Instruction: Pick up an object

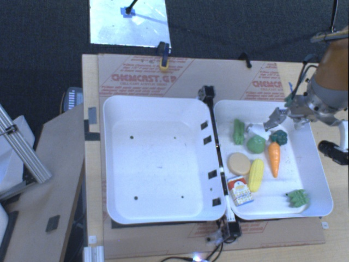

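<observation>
The claw is seen low over the right bin, near the broccoli; its state cannot be told. Just beside lie a green ball and carrot; the corn lies farther.

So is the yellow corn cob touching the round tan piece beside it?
Touching. The camera view shows the corn cob lying against the tan round piece, their edges meeting with no white bin floor between them.
</observation>
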Controlling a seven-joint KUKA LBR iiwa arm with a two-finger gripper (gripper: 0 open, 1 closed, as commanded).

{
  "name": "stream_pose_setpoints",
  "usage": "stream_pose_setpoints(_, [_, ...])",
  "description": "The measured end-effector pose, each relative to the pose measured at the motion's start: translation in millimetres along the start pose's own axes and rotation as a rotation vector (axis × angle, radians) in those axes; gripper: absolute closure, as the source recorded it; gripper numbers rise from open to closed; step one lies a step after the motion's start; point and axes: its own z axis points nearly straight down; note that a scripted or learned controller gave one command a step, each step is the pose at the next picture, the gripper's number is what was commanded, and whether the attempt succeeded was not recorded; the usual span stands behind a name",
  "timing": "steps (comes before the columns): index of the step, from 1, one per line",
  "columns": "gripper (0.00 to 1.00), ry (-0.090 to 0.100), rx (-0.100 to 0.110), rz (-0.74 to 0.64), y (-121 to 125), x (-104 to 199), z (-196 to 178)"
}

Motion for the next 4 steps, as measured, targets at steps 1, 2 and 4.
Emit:
stream_pose_setpoints(1, [0.0,0.006,0.011,-0.007,-21.9,76.1,108.6])
stream_pose_setpoints(2, [0.0,0.0,-0.002,-0.003,10.9,59.7,128.7])
stream_pose_setpoints(4, [1.0,-0.002,-0.02,-0.004,18.3,73.3,-210.4])
